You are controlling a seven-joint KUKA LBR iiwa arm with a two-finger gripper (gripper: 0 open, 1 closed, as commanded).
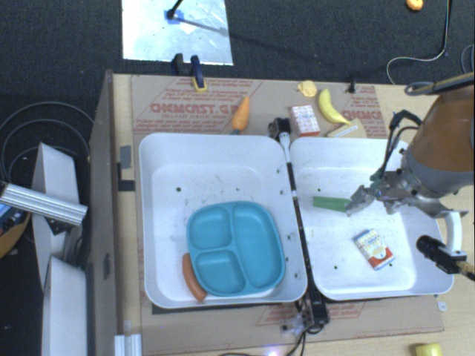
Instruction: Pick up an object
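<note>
The pincer [361,198] is over the right bin [326,277], can't tell if it's apart or together from here. A flat green stick [329,202] lies just left of its tips. Nearer to me than the pincer sits a small carton [372,248], white with blue and orange-red print

Robotics lab test bench, cardboard-covered bench top [223,102] as landmark, two white bins [223,162] on it, toy carrot [240,114] and banana [329,107] along its far edge, loose cables [30,128] and aluminium rail [43,203] left of it, dark carpet [312,28] beyond.
</note>
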